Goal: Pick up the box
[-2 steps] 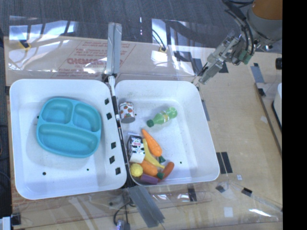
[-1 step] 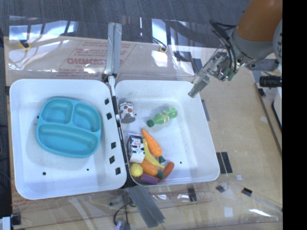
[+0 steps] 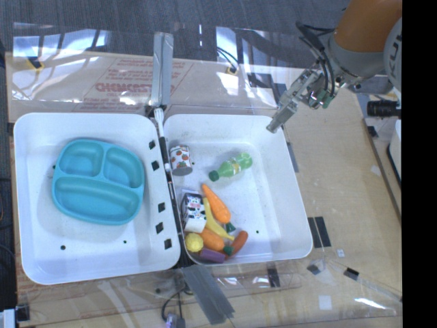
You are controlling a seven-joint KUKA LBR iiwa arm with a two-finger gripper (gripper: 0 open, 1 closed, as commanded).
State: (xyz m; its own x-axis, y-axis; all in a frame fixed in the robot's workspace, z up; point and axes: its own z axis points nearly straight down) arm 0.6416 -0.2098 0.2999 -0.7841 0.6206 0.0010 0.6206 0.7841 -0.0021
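We see the pincer hanging over the right bin's far right corner — nothing is between its fingers, though how wide they stand we cannot tell. The box, a small carton with a cow print, lies near the bin's left wall, touching a carrot. Beyond it sit a can and a green bottle — the left bin carries a blue tray.
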